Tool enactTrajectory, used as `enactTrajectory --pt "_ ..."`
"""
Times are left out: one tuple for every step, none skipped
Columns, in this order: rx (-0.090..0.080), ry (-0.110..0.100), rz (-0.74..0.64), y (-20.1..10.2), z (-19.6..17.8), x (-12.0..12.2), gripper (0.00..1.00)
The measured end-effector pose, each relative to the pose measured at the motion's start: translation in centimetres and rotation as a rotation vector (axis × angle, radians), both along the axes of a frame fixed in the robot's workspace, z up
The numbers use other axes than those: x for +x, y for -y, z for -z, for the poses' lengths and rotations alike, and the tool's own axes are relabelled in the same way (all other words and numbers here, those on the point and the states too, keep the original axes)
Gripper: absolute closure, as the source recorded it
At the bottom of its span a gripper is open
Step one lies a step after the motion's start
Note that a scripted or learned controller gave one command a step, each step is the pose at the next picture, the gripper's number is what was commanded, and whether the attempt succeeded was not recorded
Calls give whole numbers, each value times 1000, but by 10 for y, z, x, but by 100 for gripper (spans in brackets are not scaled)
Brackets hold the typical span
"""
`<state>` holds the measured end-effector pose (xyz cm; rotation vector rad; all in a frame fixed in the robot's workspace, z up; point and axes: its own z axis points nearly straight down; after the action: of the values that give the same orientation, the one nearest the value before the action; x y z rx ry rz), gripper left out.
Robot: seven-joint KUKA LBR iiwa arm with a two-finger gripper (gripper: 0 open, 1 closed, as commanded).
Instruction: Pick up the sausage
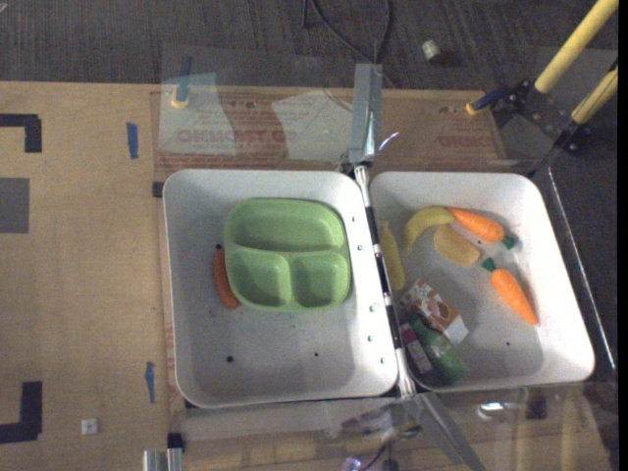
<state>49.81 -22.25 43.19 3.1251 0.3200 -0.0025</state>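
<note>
The sausage (225, 279) lies in the left bin (196, 351), at nine o'clock from the green divided plate (287, 253) and touching its rim. In the right bin (564, 332), two carrots (513, 294), a banana (427, 223), a yellow slice (456, 245), a small carton (435, 311) and a green bottle (442, 356) lie scattered. Both bins rest on a tan desk (78, 292) marked with blue tape (131, 140) and black corner marks (24, 132); dark carpet (147, 18) with a looping black cable (345, 18) runs across twelve o'clock, yellow-handled tools (579, 32) at two o'clock.
</note>
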Motion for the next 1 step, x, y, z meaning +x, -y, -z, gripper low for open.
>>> enactTrajectory --pt "0 -3 -6 -2 -9 2 100"
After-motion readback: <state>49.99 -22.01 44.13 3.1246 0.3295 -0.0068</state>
